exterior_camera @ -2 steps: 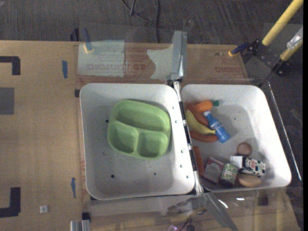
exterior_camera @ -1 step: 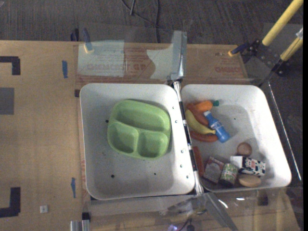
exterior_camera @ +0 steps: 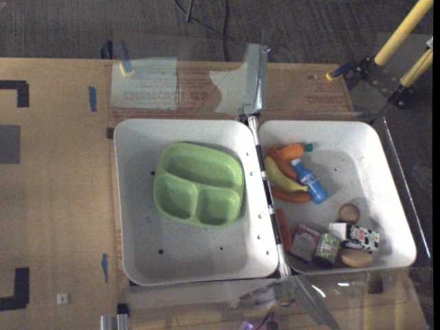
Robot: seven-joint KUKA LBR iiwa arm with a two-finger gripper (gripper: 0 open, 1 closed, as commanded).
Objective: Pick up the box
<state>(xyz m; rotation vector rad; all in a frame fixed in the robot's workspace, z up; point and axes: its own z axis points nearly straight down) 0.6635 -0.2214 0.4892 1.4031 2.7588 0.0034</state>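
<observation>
In the right bin [exterior_camera: 385,184], near its front edge, lies a small white box with black spots [exterior_camera: 357,236], flat on its side. Just left of it, a green can [exterior_camera: 326,249] separates it from a dark reddish box [exterior_camera: 304,243], which rests against the bin's front left corner. A tan round piece [exterior_camera: 356,258] touches the white box from the front.
The right bin also holds a carrot [exterior_camera: 287,151], a banana [exterior_camera: 282,176], a blue bottle [exterior_camera: 309,182], a red sausage [exterior_camera: 290,196] and a brown disc [exterior_camera: 349,212]. A green divided plate [exterior_camera: 199,192] sits in the left bin [exterior_camera: 137,239]. Yellow poles [exterior_camera: 405,26] stand at the back right.
</observation>
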